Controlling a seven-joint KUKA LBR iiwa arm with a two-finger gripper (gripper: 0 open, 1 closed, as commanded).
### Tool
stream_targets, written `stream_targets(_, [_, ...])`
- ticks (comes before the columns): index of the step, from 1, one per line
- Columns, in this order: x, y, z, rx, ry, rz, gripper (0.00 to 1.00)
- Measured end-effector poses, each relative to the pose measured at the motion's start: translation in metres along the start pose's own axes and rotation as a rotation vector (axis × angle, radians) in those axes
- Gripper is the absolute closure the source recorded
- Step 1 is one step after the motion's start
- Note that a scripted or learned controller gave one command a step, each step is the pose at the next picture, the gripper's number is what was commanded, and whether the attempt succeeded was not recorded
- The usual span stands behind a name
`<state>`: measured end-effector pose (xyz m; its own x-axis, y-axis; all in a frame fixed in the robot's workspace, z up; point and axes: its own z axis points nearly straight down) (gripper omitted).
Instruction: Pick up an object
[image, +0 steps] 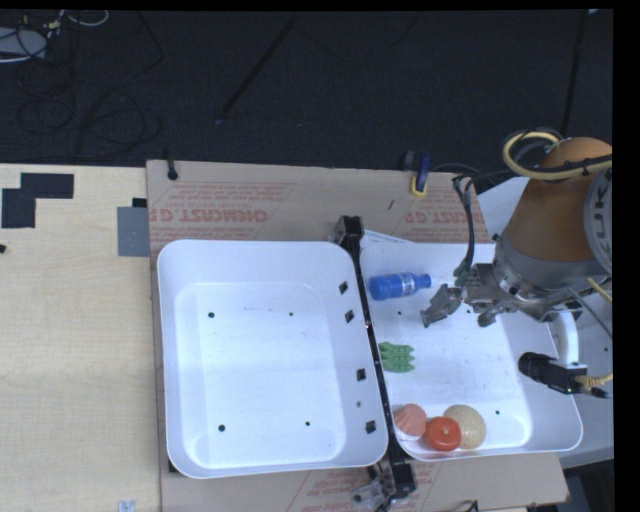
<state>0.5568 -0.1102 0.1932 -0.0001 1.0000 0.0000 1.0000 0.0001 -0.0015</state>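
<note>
Blue bottle (399, 286), white-capped, lies on its side beside the pincer (461, 304), whose fingers are spread, gripping nothing.

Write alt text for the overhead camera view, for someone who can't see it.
A grey and orange robot arm holds its tool over the right white bin, near a blue bottle. A green toy and three round objects lie nearby.

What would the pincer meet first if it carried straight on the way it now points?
Probably the blue bottle: the pincer points left across the right bin, and the bottle lies just ahead. Depth is unclear, so it could pass above.
</note>
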Motion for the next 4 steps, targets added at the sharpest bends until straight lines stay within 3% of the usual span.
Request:
stream_targets(1, [-0.029, -0.014, -0.083, -0.006, -0.002, 0.002, 0.0])
stream_targets(2, [-0.028, -0.015, -0.087, 0.002, 0.001, 0.001, 1.0])
stream_targets(4, [0.091, -0.041, -0.086, 0.003, 0.003, -0.007, 1.0])
